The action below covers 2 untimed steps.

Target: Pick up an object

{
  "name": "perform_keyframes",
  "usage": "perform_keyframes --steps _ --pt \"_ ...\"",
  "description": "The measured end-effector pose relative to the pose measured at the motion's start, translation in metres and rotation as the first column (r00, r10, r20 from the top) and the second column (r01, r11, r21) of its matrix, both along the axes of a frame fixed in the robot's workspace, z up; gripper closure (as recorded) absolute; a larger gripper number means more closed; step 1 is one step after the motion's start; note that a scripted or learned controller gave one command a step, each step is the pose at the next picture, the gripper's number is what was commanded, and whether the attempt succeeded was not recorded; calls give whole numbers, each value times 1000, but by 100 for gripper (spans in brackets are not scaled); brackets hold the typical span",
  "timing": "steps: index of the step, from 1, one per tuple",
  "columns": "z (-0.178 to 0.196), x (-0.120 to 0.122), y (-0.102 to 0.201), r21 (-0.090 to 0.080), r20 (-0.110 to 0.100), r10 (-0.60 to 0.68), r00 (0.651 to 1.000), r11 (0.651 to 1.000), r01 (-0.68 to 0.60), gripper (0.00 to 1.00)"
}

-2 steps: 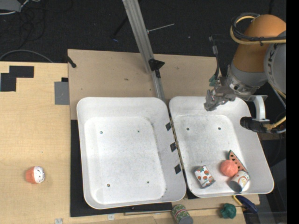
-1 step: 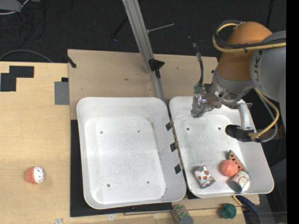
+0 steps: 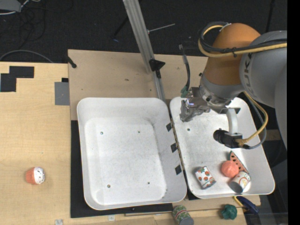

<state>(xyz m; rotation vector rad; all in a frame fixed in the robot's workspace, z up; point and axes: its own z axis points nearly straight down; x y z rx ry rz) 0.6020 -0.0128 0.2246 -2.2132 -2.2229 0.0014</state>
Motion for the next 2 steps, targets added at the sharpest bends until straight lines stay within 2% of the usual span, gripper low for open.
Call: perform_keyframes --steps 2 --pt "11 -38 97 -1 -3 0 1000 1000 0 100"
